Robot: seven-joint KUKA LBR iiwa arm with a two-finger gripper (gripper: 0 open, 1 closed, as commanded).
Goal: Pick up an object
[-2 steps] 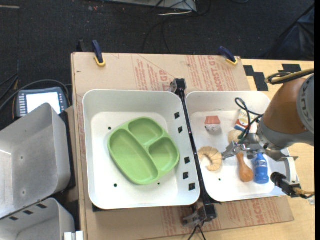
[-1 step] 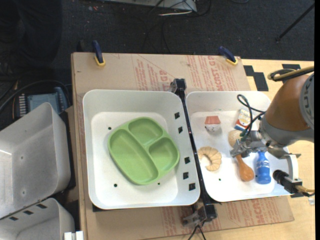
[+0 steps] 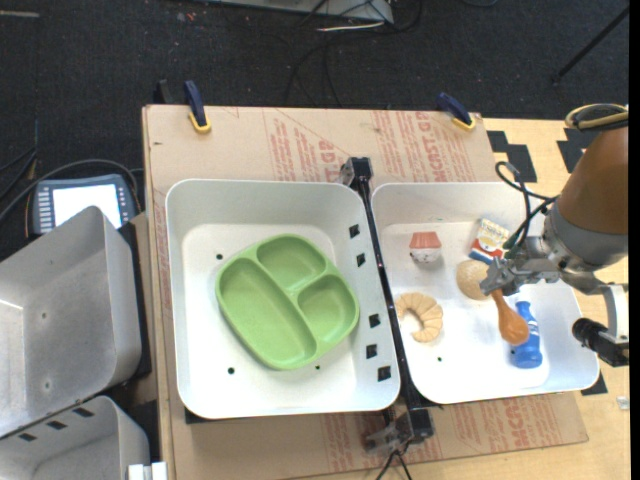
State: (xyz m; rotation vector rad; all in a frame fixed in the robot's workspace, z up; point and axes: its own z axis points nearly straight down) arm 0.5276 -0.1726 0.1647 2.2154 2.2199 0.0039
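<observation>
The right bin [image 3: 440, 208] holds several small objects: a red-topped white piece [image 3: 425, 247], a croissant-shaped pastry [image 3: 423, 316], a tan round lump [image 3: 473, 277], a small printed packet [image 3: 490, 238], an orange spoon-like piece [image 3: 509, 318] and a blue bottle [image 3: 526, 340]. My gripper [image 3: 503, 276] hangs low over the right side of that bin, right beside the tan lump and the top of the orange piece. Its tip is dark and small here.
The left bin [image 3: 190, 228] holds a green divided plate [image 3: 287, 300]. A black divider [image 3: 372, 268] runs between the bins. The arm's orange-brown band [image 3: 602, 183] fills the right edge. Grey boxes [image 3: 60, 298] stand left of the bench.
</observation>
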